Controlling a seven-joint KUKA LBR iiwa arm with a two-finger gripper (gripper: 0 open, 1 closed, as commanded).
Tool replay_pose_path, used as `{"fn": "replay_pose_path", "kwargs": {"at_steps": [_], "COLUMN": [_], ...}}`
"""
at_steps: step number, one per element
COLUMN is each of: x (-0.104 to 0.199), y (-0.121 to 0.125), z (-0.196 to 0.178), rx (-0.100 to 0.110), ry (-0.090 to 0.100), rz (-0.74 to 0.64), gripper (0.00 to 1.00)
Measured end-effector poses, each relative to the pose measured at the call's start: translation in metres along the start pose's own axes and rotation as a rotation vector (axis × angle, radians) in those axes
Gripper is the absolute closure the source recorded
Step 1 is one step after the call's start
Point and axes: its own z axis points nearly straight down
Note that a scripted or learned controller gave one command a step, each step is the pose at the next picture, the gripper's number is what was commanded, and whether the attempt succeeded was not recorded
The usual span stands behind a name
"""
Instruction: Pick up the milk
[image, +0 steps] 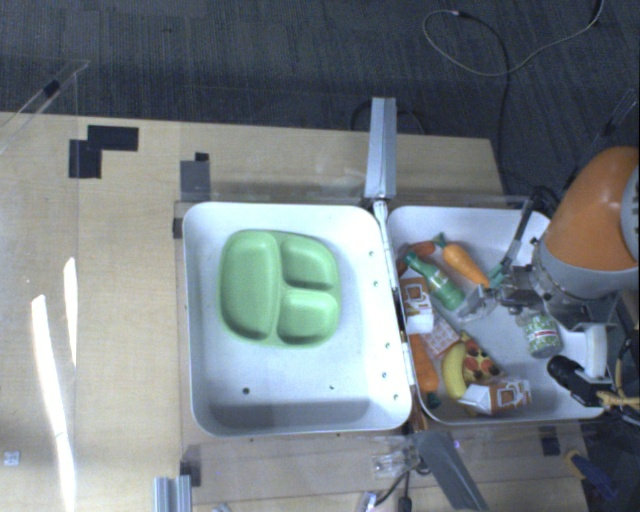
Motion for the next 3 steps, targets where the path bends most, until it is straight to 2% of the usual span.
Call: {"fn": "replay_pose_path", "kwargs": {"at_steps": [1,2,3], "x": [0.022,0.095,-0.003], "y": [-0.014,0.04,0.039], "z": [0.073,-0.013,0.037], "rx": [-0.002,-0.003,-0.023], "ry": [0.001,0.001,-0.002], "rz": [-0.217,-0.269,-0.337], "gripper": [0.0,0.0,0.0]}}
